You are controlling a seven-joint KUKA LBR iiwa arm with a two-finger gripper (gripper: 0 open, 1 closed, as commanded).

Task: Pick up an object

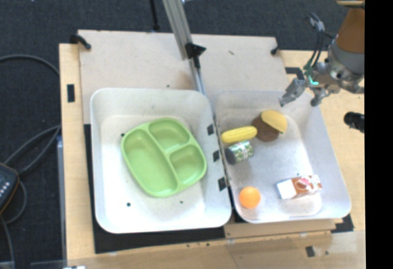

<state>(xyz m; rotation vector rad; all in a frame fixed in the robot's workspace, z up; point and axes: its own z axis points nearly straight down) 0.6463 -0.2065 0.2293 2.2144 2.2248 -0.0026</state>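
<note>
Yellow and brown, a small burger-like toy (271,124) is lying near the back of the right bin (325,157), with a yellow corn cob (239,134) just beside it on its left and a small green can (240,152) lying right below the corn. An orange ball (249,198) is sitting near the front of the same bin, and a white carton with a red-brown print (299,187) is resting to its right; the print is too small to read. The end effector (305,93) is hanging over the bin's back right corner, above and apart from every object, its two fingers spreading open with nothing between them. The grey arm (345,62) with its orange band is being cut off by the right side of the view. In the left bin (104,200) a green divided plate (163,156) is lying flat. A slanting metal pole (175,10) is crossing the back of the desk (141,59) and hiding part of the seam between the bins.
</note>
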